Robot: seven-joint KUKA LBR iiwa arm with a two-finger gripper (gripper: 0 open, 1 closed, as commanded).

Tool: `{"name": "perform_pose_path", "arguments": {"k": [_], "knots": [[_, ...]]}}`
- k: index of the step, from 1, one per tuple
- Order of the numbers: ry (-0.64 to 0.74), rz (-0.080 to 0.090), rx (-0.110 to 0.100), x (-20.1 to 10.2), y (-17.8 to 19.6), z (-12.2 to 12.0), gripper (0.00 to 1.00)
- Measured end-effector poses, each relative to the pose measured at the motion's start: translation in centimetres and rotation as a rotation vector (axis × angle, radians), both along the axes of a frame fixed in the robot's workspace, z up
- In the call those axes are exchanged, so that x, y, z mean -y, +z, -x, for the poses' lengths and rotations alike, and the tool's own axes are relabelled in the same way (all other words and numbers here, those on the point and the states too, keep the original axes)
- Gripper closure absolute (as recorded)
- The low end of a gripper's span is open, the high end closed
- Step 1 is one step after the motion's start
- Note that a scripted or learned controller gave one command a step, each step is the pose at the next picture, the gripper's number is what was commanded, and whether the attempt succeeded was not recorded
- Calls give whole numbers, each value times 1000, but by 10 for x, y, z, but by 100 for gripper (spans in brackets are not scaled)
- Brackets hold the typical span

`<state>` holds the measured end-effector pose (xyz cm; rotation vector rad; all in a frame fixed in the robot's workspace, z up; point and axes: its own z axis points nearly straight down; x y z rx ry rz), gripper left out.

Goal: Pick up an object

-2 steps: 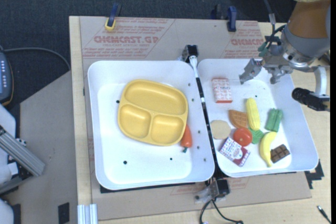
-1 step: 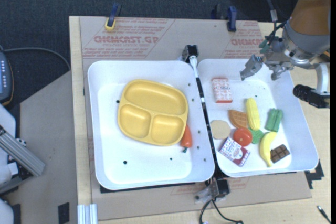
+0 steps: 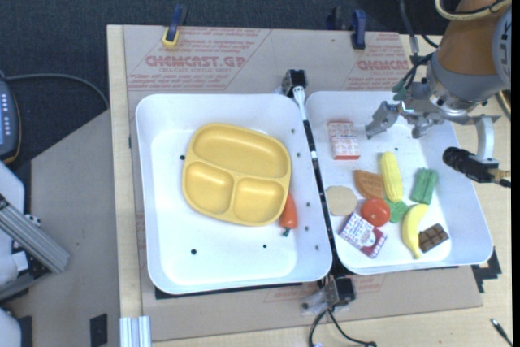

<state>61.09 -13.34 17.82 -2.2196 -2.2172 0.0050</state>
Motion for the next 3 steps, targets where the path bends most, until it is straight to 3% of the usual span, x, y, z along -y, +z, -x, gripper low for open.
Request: {"name": "perform_pose_path", "arguments": {"k": [2, 3], "knots": [[1, -3, 5, -9, -92, -7, 0], [1, -2, 15, -9, -76, -10, 100]]}}
